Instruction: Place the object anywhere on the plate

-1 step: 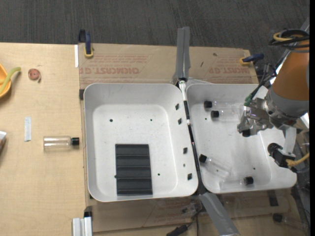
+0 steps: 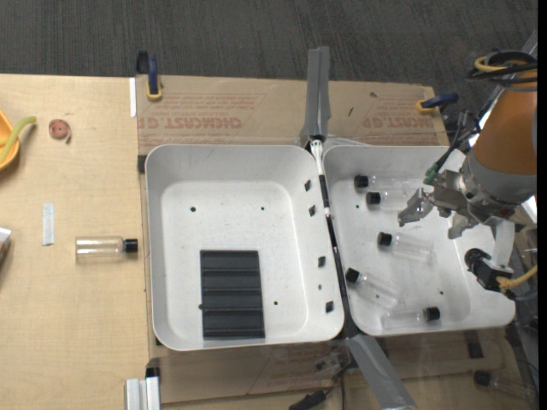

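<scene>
The fingers (image 2: pixel 411 211) stand apart, one grey prong toward the middle of the right bin (image 2: pixel 504 313) and the other nearer the arm, and nothing shows between them. The gripper (image 2: pixel 434 215) hangs over the upper right part of that bin, below the grey wrist and the orange band (image 2: pixel 510 131) of the arm.

Five clear vials with black caps lie on the floor of the right bin, none of them in the gripper:
- The second vial (image 2: pixel 373 198) lies just left of the fingers, its clear body pointing toward them.
- The top vial (image 2: pixel 361 180) lies just above and left of it, near the bin's upper left corner.
- The middle vial (image 2: pixel 386 239) lies below the fingers, cap to the left.
- The lower left vial (image 2: pixel 353 276) lies by the left wall, its body slanting down to the right.
- The bottom vial (image 2: pixel 430 314) lies near the front wall.

The plate (image 2: pixel 231 295), a black ridged rectangle, lies flat in the lower middle of the left bin (image 2: pixel 158 229), well apart from the gripper and from every vial, with nothing on it.

On the bare tabletop (image 2: pixel 77 331), left of the bins, lies a sixth vial (image 2: pixel 102 246), cap pointing toward the left bin. Further up lie a small white strip (image 2: pixel 48 225), a reddish disc (image 2: pixel 58 128) and a yellow object (image 2: pixel 7 142) cut by the left edge. Cardboard (image 2: pixel 231 114) lies under both bins.
</scene>
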{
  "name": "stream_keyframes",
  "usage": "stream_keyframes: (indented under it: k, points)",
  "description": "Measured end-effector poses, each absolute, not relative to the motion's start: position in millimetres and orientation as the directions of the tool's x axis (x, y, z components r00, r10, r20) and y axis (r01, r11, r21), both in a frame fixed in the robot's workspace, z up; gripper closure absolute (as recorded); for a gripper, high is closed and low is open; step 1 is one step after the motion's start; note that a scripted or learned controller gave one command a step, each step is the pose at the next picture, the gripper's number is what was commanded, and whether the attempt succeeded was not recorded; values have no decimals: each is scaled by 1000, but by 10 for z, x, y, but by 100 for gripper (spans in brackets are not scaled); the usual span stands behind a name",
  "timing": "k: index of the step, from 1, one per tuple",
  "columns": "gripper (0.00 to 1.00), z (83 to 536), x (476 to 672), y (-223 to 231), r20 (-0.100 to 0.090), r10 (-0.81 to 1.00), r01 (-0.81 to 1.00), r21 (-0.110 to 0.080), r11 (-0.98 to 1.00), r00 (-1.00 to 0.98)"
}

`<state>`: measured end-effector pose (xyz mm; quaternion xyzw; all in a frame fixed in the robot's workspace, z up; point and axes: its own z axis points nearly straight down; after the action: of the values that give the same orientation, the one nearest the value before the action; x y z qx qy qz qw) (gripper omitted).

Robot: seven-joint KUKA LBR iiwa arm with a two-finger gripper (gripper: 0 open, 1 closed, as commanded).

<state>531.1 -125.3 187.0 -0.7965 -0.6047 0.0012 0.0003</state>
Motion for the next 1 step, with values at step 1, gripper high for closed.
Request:
stream_keyframes:
  k: [1]
  points:
    - [0, 2040, 6477, -1628, -2, 990, 990, -2, -143, 143]
